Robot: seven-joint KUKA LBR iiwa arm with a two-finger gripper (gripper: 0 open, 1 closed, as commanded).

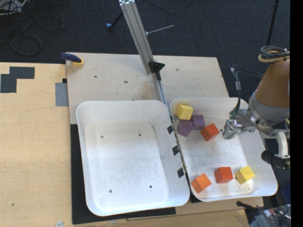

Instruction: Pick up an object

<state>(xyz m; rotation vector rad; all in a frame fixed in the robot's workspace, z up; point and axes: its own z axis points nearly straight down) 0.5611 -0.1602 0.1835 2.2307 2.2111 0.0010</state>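
Observation:
The right bin [258,186] holds several small blocks. A yellow block [184,111], two purple blocks [185,127] [198,121] and an orange-red block [209,131] cluster at its far left. Near the front lie an orange block [201,182], a red block [223,174] and a yellow block [245,174]. My gripper [229,129] hangs over the right bin's far right part, a short way to the right of the orange-red block. It is seen from above and nothing shows between its fingers.
The left bin [90,126] lies beside the right one, with black clips [174,150] along the shared edge. A slanted aluminium post [139,37] rises from the bench behind the bins. A blue-and-yellow clamp [72,58] sits at the bench's far left corner.

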